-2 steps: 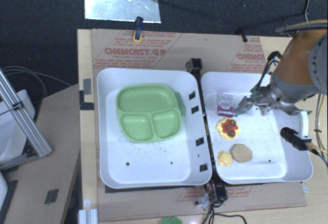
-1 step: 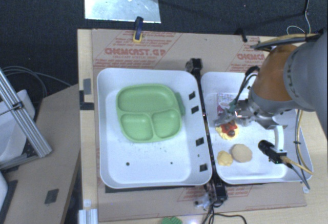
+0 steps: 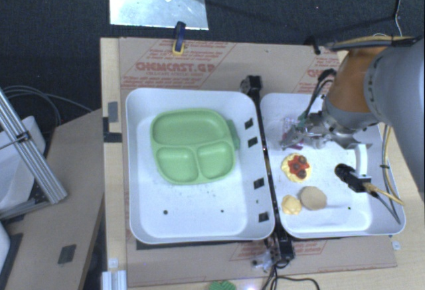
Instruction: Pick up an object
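A dark carpeted floor (image 3: pixel 53 16) surrounds the table (image 3: pixel 199 60), whose top is covered with a printed brown sheet and carries two shallow white bins side by side.

In the right bin (image 3: pixel 362 219), three small toy food pieces lie close together near the inner wall: a round yellow piece with red topping (image 3: pixel 296 166), and below it a tan rounded lump (image 3: pixel 313 198) touching or just beside a smaller yellow lump (image 3: pixel 291 204). The floor of this bin to the right of and below the lumps is bare, as is a strip along its front rim.

The tool (image 3: pixel 295 133) sits low over the upper part of the same bin, just above the red-topped piece and near the divider between the bins. It looks blurred and partly see-through, so whether its fingers are parted or closed cannot be told, and nothing can be seen held in them. The grey arm (image 3: pixel 395 93) with its orange band covers the bin's upper right corner, and a black cable fitting (image 3: pixel 350 177) hangs over the right side.

The left bin (image 3: pixel 139 216) holds a green three-compartment tray (image 3: pixel 192 146), set toward the back, with open white floor along its front and left.
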You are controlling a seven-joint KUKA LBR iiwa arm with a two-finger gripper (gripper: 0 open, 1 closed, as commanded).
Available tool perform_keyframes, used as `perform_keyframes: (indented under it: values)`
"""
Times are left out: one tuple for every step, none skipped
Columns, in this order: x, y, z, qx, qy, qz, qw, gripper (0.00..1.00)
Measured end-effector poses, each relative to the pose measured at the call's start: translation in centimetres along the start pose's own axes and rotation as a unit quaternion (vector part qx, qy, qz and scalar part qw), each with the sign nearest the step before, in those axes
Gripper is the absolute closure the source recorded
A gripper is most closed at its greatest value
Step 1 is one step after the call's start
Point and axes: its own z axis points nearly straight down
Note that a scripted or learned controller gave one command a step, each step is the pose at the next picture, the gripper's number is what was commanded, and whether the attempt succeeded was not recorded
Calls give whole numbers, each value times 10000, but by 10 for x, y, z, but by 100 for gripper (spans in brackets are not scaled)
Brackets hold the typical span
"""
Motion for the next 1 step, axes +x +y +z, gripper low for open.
perform_keyframes:
  values:
    - [10,49,0,-7,3,-8,10000,0]
